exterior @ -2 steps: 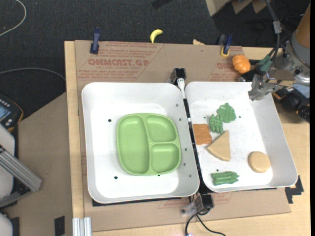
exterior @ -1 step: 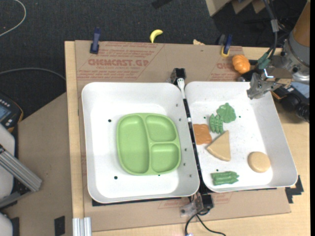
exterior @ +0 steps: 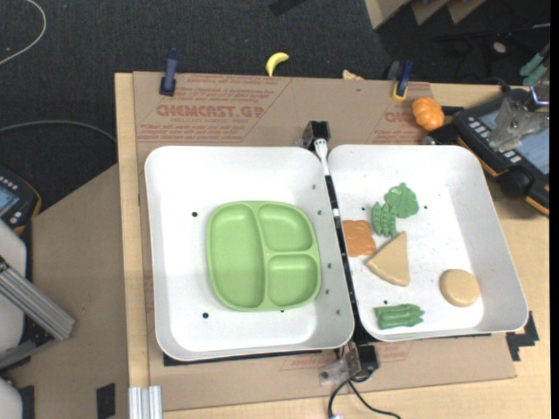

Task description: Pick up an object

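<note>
The right bin (exterior: 463,168) holds several toy foods. A green broccoli piece (exterior: 395,205) lies near its middle, with an orange block (exterior: 356,236) and a tan wedge (exterior: 391,260) just below it. A round tan cookie-like piece (exterior: 458,287) rests at the lower right and a green bumpy piece (exterior: 399,316) lies near the front wall. In the left bin (exterior: 166,234) sits a light green divided plate (exterior: 262,254).
The bins rest on a cardboard sheet (exterior: 218,107) held by blue clamps (exterior: 169,72). A yellow banana toy (exterior: 276,62) and an orange toy (exterior: 427,113) lie beyond the bins. A dark controller device (exterior: 502,138) sits at the right.
</note>
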Available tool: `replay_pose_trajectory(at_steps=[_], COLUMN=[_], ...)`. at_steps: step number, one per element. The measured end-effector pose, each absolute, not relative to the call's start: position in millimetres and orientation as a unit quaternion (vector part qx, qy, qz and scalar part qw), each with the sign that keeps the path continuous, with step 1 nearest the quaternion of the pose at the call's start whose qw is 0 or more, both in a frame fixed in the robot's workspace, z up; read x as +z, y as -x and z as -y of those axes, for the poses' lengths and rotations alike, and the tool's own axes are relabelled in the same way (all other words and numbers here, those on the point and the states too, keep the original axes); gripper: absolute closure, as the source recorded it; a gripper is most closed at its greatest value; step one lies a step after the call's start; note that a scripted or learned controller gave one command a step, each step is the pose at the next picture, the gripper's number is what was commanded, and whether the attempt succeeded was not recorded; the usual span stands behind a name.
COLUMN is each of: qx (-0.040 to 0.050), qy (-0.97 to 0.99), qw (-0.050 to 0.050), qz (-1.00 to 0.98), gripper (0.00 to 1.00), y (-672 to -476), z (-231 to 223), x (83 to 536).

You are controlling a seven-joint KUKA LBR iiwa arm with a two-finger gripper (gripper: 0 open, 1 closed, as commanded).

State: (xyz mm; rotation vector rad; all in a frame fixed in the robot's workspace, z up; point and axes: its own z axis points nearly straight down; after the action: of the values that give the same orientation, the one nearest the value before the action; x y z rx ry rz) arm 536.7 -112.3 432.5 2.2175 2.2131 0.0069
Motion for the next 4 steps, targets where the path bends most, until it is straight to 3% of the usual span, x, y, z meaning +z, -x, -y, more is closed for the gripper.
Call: replay_pose_trajectory(at_steps=[1, 2, 3, 4], qx=[-0.0016, -0.0012, -0.0009, -0.0009], qy=[-0.709, -0.708, -0.708, -0.706], qw=[-0.001, -0.001, -0.001, -0.004], qz=[-0.706, -0.706, -0.706, -0.709], gripper=[1.0, 1.0, 1.0, 1.0], y=[-533.3, -533.3, -519.7, -489.3], z=[154, 182, 222, 156], x=[383, 345, 299, 246])
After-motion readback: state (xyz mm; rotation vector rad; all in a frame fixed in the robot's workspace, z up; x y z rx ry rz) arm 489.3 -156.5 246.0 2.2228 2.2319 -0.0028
